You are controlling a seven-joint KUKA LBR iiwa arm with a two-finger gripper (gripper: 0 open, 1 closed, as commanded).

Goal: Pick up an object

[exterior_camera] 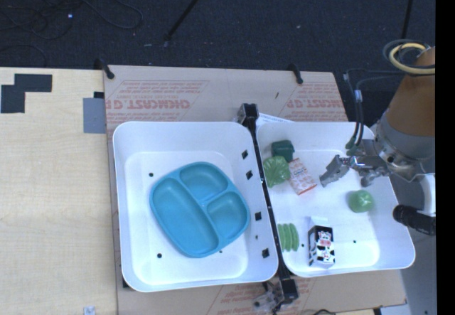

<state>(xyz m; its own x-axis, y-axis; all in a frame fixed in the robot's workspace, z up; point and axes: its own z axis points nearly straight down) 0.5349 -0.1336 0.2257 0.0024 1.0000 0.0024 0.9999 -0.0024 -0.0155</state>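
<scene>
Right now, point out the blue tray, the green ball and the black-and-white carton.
blue tray [186, 217]: camera view, floor of its large compartment.
green ball [360, 200]: camera view, middle of its top.
black-and-white carton [321, 245]: camera view, centre of its upper face.

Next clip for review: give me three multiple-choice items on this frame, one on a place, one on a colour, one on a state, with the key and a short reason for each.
1. Where does the divided plate lie?
A. In the left bin
B. In the right bin
C. On the cardboard outside the bins

2. What colour is that plate?
A. Red
B. Blue
C. Yellow

3. How does the gripper stand?
A. Clamped on the plate
C. Resting on the floor
B. Above the right bin, holding nothing

Key: 1 A, the plate fills the left bin. 2 B, it is plainly light blue. 3 B, it hangs over the right bin between the small carton and the green ball, with nothing between its fingers.
</scene>
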